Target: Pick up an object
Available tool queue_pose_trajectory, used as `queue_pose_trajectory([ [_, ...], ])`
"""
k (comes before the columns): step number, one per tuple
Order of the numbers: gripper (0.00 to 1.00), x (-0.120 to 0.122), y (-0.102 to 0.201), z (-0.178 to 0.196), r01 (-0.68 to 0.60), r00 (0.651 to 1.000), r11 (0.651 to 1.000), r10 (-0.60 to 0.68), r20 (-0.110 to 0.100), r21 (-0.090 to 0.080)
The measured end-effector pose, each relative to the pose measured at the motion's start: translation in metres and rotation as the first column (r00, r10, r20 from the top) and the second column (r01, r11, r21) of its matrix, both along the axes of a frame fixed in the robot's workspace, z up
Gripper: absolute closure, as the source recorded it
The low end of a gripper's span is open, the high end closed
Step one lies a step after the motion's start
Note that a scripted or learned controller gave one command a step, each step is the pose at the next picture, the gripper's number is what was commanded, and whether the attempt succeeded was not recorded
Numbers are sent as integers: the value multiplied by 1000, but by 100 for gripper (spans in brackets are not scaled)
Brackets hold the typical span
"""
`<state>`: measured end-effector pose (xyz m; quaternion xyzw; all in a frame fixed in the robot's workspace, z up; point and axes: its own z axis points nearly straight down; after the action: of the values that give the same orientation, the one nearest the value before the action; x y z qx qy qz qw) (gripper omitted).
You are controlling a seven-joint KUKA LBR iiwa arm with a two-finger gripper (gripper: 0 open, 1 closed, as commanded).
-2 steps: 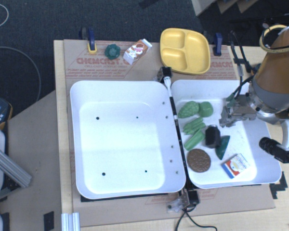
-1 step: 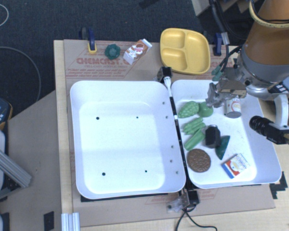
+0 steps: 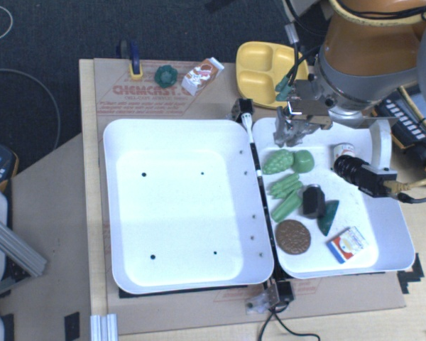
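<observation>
Bench with two white bins, all the stuff sitting in the right bin.

Nearest the camera there's a small red-and-white box and a brown disc, then a black block and green pods, then a bumpy green piece right under the gripper at the far edge. Can't tell how its fingers are set; nothing visibly held.

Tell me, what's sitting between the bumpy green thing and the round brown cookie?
In the camera view, two long green pods lie between the bumpy green piece and the round brown disc.

White bins — green toys, brown disc.
</observation>
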<state>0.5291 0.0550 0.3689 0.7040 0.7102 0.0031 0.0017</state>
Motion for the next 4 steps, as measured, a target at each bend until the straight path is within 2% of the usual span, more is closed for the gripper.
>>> queue_pose_trajectory([
  [4, 100, 2, -3, 39, 3, 1000, 1000, -3, 8, -4],
])
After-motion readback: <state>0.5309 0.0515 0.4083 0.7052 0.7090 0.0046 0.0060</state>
